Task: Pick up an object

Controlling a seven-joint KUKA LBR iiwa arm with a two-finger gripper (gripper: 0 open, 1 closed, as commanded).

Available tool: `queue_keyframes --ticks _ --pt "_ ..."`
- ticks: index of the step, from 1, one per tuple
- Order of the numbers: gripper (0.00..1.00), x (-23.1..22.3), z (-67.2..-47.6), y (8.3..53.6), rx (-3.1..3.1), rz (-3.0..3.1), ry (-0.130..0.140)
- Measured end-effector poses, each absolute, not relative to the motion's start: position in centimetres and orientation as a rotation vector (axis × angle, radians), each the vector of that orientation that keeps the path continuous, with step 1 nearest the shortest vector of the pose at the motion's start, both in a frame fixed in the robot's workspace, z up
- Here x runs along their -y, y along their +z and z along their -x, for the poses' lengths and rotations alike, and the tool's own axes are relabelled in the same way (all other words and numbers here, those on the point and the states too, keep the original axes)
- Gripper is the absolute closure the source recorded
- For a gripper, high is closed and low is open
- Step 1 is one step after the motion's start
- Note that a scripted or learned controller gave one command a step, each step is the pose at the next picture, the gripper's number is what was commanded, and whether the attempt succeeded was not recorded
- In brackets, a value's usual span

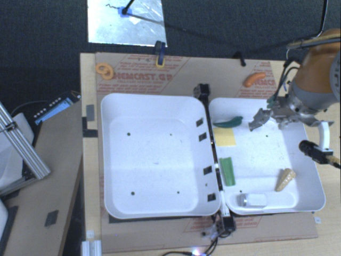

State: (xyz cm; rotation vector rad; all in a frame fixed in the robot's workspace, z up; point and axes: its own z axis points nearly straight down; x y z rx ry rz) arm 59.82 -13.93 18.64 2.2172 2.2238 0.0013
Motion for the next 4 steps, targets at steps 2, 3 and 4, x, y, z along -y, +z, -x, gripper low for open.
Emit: queue_keyframes --ticks 2,3,4 --pt "1.00 8.5 -58.2 9.5 -2.224 -2.217 0.002" --pt "1.00 7.6 -63.8 34.3 -2.216 -2.200 0.022" --pt "1.00 8.0 -62.9 49.3 -2.215 -2.202 0.021"
